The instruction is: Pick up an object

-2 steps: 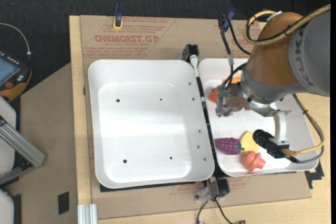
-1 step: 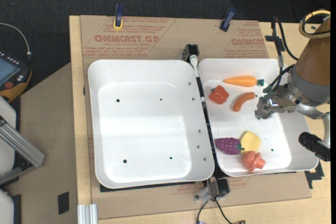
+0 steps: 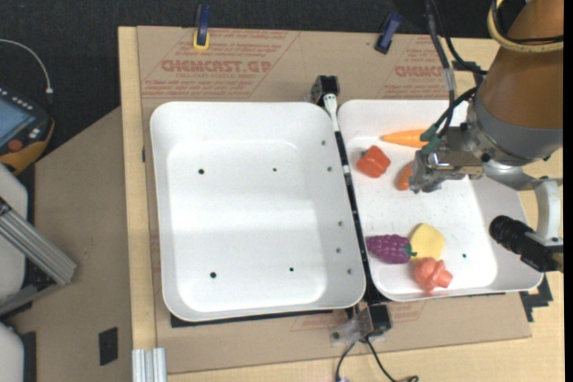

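Note:
My gripper (image 3: 423, 182) hangs low over the middle of the right bin (image 3: 474, 219). An orange-red piece (image 3: 404, 178) sits right beside its fingers on the left, partly hidden by them. A red pepper-like toy (image 3: 374, 161) lies further left. An orange carrot (image 3: 403, 138) lies just behind the gripper. Near the bin's front are a purple grape bunch (image 3: 388, 248), a yellow piece (image 3: 427, 240) and a red strawberry-like toy (image 3: 432, 275).
The left bin (image 3: 179, 192) stands beside the right one, and their rims meet along the middle (image 3: 345, 192). Clamps (image 3: 202, 29) hold the cardboard base at the back. The arm's body covers the right bin's far right side.

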`<state>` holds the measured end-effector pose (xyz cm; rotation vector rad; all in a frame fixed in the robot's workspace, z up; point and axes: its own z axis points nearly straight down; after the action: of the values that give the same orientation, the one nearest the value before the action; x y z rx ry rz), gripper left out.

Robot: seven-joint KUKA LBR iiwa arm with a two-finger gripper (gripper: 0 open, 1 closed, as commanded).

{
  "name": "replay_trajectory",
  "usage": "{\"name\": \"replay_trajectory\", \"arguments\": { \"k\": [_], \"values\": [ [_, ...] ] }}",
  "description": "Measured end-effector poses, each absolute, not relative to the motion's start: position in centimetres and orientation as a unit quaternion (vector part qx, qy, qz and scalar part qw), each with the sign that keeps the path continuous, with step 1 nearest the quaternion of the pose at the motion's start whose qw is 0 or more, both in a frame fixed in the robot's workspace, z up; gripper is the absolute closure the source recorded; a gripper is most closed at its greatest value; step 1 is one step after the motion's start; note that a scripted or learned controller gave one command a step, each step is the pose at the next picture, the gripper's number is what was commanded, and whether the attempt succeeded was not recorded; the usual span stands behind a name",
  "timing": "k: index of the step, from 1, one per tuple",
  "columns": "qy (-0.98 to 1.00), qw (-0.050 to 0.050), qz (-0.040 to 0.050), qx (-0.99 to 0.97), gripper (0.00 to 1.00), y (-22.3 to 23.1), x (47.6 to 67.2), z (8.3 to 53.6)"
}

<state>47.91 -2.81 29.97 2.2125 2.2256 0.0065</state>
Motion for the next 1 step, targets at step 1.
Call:
{"name": "replay_trajectory", "arguments": {
  "k": [1],
  "values": [
    [0.709,0.002,0.0014,0.705,1.00,1.16,53.14,28.76]
  ]
}}
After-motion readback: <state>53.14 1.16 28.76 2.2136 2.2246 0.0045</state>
